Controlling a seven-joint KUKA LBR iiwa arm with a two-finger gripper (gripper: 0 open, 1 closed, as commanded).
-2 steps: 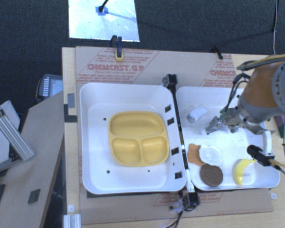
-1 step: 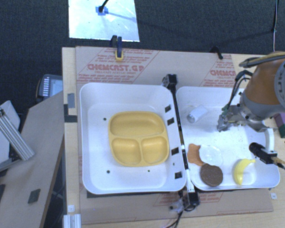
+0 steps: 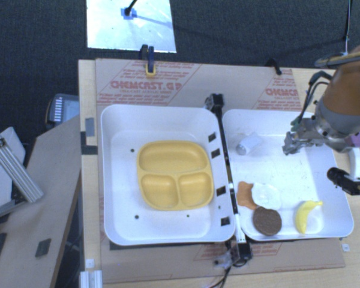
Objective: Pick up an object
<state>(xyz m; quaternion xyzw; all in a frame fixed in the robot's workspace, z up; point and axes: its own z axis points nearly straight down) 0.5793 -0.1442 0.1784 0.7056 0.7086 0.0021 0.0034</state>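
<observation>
Printed in red on the protective sheet [image 3: 168,80] beneath the bins: "CHEMCAST", repeated at right, trailing letters perhaps "GP", blurred.

Two bins [image 3: 114,179], one tray [image 3: 173,174], five small objects [image 3: 308,215].

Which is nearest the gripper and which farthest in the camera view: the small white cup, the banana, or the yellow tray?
From the gripper:
1. Small white cup, beside it in the right bin's upper part.
2. Banana, right bin's lower corner.
3. Yellow tray, in the left bin.
</observation>
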